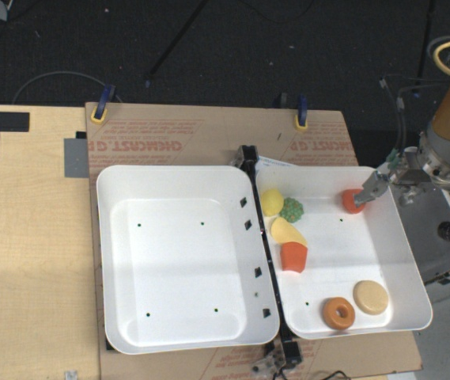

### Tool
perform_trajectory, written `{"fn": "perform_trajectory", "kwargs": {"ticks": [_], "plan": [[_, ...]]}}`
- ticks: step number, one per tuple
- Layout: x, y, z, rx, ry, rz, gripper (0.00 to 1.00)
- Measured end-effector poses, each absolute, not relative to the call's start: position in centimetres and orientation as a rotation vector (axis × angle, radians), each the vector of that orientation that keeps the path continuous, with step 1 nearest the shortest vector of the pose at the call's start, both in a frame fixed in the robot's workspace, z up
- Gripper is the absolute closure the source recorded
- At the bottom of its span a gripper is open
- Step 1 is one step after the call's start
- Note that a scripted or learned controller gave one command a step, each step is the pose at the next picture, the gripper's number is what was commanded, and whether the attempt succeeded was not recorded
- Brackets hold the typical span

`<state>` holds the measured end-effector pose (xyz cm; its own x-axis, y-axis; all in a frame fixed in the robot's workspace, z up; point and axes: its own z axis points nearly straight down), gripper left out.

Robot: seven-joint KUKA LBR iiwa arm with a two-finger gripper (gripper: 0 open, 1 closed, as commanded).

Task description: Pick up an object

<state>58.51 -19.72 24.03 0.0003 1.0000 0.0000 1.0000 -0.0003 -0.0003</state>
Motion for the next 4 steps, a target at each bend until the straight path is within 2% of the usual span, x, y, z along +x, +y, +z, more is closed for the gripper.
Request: {"fn": "perform_trajectory", "kwargs": {"ticks": [1,2,4], "plan": [[58.8,-21.3,8.9,-2.214,-2.213,0.011,0.00],[62.8,-21.3,8.7,-2.221,-2.223,0.000,0.00],[62.7,-21.3,8.8,-2.220,-2.222,0.001,0.00]]}}
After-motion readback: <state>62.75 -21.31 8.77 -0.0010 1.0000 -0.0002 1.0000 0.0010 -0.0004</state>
